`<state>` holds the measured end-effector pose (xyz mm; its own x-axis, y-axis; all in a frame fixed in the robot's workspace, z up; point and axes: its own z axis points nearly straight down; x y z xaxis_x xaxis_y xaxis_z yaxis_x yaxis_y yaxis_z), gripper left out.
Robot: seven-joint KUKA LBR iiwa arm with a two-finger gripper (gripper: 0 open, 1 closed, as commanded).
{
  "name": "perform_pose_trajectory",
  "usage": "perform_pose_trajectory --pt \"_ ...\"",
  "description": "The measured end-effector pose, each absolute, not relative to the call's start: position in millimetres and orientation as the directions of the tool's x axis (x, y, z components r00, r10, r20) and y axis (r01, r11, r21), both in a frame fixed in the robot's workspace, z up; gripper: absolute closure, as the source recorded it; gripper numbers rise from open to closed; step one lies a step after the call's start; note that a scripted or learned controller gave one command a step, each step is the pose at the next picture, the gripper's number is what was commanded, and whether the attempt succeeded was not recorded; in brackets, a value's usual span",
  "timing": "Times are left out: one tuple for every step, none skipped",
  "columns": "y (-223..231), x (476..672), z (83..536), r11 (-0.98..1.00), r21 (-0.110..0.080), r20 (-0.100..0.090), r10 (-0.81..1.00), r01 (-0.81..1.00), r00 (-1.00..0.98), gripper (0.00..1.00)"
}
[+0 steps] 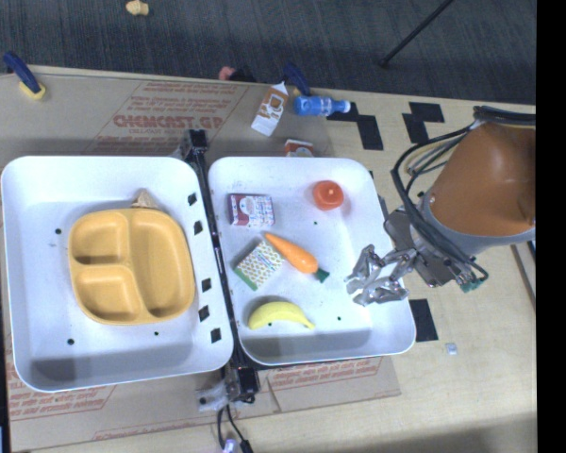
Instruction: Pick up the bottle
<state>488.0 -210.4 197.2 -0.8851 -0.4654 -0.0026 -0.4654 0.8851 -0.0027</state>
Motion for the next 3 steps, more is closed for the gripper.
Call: perform_pose_trajectory --pt "-210.2 487.6 190.8 0.797 0.001 0.001 -0.604 -0.604 -0.797 1.00" --pt "-210.3 490.5 188.5 0.555 -0.002 -0.001 -0.832 -0.832 -0.555 1.00" --pt "-178.5 476.6 175.3 0.367 0.003 0.001 -0.930 -0.930 -0.367 1.00"
